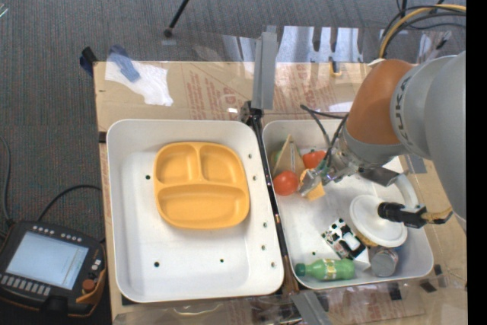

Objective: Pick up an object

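Over the right-hand bin [426, 259], in the camera view, the grey arm [426, 110] with its orange band reaches down from the right, and its gripper [318, 180] sits low among the clutter at the bin's upper left. Whether its fingers are spread or clenched cannot be told; the wrist body hides them, and no object can be seen caught between them. A pale yellow wedge-like piece [313, 192] lies right at the tip, touching or nearly so, and looks to be the likeliest target, though that is a judgement.

Around the tip sit a glossy red tomato-like ball [285, 183], a smaller orange-red piece [313, 158] and a tan cone-shaped thing [288, 154], all crowded against the bin's left wall, probably because loose toys slide into corners. Further down the same bin lie a round white lid-like disc [374, 221], a black-and-white patterned block [341, 237], a green plastic bottle [327, 269] lying on its side and a dull metal can [385, 262]. They look hard, smooth and light.

The left-hand bin [129, 255] holds a yellow divided plate [202, 185], rounded at its corners, with three shallow compartments, lying flat near the middle.

Beyond the bins, a crumpled white cloth [148, 81] rests on the cardboard-covered bench [213, 91].
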Available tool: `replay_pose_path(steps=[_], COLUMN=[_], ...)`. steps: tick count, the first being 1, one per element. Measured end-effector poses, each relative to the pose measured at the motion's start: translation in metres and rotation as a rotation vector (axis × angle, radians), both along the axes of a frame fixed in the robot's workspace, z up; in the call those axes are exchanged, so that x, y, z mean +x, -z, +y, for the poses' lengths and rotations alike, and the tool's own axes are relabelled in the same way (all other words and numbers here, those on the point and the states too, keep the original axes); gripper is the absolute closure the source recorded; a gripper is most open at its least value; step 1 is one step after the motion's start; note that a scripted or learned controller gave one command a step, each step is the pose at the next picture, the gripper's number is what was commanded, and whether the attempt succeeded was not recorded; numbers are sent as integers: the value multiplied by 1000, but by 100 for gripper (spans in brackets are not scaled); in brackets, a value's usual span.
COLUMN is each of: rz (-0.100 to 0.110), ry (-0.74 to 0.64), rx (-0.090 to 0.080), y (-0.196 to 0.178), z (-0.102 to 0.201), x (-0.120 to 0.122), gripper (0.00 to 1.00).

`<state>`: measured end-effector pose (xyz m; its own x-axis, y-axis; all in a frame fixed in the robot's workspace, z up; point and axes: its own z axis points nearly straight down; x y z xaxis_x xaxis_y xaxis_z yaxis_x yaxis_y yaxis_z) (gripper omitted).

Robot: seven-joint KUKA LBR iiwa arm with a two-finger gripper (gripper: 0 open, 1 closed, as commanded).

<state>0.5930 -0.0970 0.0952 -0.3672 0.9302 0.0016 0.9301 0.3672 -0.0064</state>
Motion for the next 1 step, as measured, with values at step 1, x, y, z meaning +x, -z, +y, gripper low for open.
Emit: replay_pose_path(steps=[1], rz=[-17], ry=[-122], rx=[1], y=[-139], z=[55], x=[5], gripper=[100])
